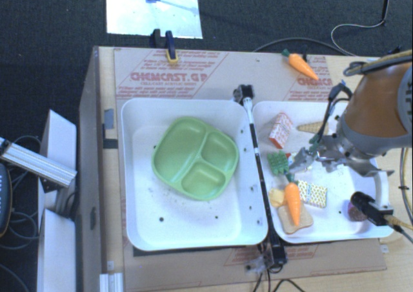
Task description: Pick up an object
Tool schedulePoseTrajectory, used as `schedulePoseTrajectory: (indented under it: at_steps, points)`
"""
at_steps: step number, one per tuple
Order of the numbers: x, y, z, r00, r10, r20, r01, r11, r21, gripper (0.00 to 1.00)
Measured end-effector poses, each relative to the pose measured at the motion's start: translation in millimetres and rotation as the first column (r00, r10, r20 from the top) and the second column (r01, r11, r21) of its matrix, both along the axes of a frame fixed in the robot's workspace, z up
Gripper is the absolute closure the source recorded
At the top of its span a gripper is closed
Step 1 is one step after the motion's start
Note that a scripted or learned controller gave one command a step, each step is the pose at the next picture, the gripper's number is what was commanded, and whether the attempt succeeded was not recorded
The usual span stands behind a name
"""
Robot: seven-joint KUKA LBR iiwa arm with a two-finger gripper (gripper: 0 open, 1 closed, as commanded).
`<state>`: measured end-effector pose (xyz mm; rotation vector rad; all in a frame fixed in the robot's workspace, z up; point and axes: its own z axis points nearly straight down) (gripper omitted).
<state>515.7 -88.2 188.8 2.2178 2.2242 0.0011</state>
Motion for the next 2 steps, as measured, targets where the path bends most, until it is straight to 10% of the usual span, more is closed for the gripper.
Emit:
schedulePoseTrajectory:
  at_steps: [1, 2]
  points:
    - [64, -11, -93, 1.000, -0.001, 0.008, 0.001, 1.000, -0.002, 0.00]
    - [108, -3, -99, 1.000, 0.001, 0.014, -0.001, 1.000, -0.004, 0.00]
